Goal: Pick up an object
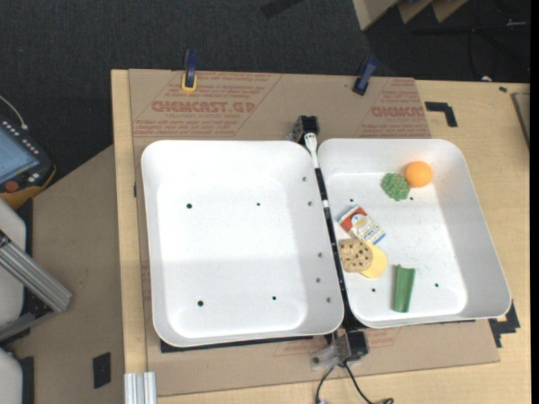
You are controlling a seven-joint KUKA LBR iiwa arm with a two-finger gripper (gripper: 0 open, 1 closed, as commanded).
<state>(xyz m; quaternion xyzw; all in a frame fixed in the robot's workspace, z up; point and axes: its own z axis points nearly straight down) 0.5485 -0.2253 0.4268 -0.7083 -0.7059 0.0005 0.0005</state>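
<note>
A yellow disc (376, 264) lies partly hidden under the cookie (355, 255) in the right bin (472, 225), the print on the small red-and-blue packet (361, 225) is too small to read, and a screen (15, 154), possibly a tablet, is cut off at the left edge.

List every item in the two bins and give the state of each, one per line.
Orange ball: resting in the right bin, beside the green lump.
Green lump: resting next to the ball.
Small printed packet: lying flat, tilted.
Cookie: lying flat, overlapping the yellow disc.
Yellow disc: flat, partly covered by the cookie.
Green block: lying on its side.
Left bin: nothing on it.
</note>
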